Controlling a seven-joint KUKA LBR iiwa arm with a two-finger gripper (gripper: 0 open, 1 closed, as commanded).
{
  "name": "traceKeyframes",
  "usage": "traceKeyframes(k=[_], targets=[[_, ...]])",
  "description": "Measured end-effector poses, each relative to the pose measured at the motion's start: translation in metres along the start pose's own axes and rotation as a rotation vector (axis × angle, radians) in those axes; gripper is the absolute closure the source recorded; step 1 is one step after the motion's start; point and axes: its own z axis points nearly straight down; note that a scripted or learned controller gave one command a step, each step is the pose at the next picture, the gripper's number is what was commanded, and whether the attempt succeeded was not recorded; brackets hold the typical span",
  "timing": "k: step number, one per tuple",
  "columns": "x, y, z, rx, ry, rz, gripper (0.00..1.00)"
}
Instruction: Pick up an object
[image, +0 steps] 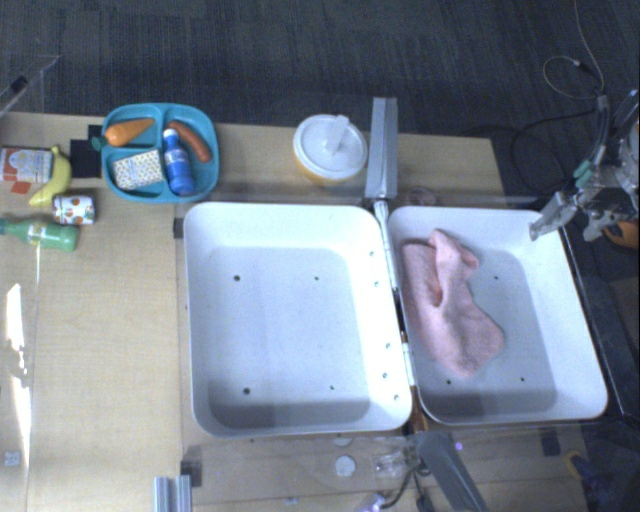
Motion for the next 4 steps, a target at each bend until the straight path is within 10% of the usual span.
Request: traceKeyframes(k=[1,2,3,4], targets=[[0.029,0.009,0.162,0.002,0.001,0.112,0.00],[0.065,-0.014,0.181,-0.009,-0.002,-0.086,0.00],[0.038,0.025,0.110,-0.005,-0.002,-0.307,0.00],[0.064,0.065,0.175,-0.002,-0.006,-0.344,0.00]])
